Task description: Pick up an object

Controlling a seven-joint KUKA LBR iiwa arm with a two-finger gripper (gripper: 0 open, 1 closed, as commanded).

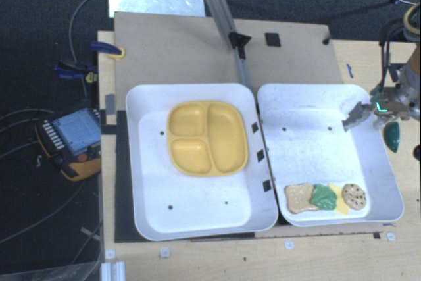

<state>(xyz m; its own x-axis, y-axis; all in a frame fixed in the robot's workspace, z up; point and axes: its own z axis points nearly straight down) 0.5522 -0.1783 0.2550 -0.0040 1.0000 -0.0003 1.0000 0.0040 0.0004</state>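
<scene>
Where the arm (411, 85) reaches in from the right, the gripper (358, 115) is seen over the upper right part of the right bin (316, 141), above bare white floor. Whether its fingers are parted or closed cannot be told (they are small and blurred at this angle), and nothing is seen between them. Four small objects are laid in a row along the near wall of that bin, well apart from the gripper: a toast slice (300, 198), a green piece (323, 196) touching it, a yellow piece (339, 202) partly covered by the green one, and a cookie (354, 195) at the right end. A yellow divided plate (208, 138) is set flat in the upper middle of the left bin (197, 207). Both bins are carried side by side on the worktop (164, 43).
</scene>
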